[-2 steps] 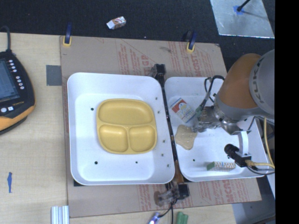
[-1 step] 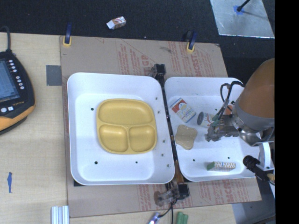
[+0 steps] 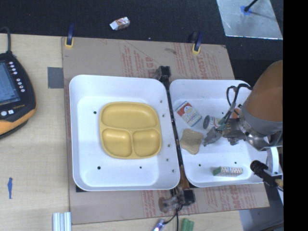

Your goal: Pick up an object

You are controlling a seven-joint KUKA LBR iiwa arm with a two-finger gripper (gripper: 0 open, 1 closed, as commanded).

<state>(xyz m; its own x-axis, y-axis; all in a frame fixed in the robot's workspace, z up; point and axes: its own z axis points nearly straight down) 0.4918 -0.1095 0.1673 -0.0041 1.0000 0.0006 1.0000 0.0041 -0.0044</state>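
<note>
We find the pincer (image 3: 211,137) low in the right bin (image 3: 208,86), at the centre right of the frame, its tip beside a tan sponge-like pad (image 3: 191,141). Whether it is apart or together we cannot tell; the metalwork is too tangled, and nothing is seen clamped in it.

Risks, in our judgement: the pad lies against the bin's left wall, so a closing pincer may push it into the wall rather than catch it. A small grey piece (image 3: 208,121) sits just above the tip and could be knocked aside or taken by mistake. The card packet (image 3: 188,113) lies flat and may slip from any grasp.

Count, right bin: one tan pad, one card packet, one grey piece, one striped bar (image 3: 227,171) near the lower wall. Left bin (image 3: 82,129): one yellow divided tray (image 3: 130,129). On the bench (image 3: 33,177): one handheld control unit (image 3: 13,97) at the left edge. Beyond the bench, upper left: one wrapped scrap (image 3: 120,23).
</note>
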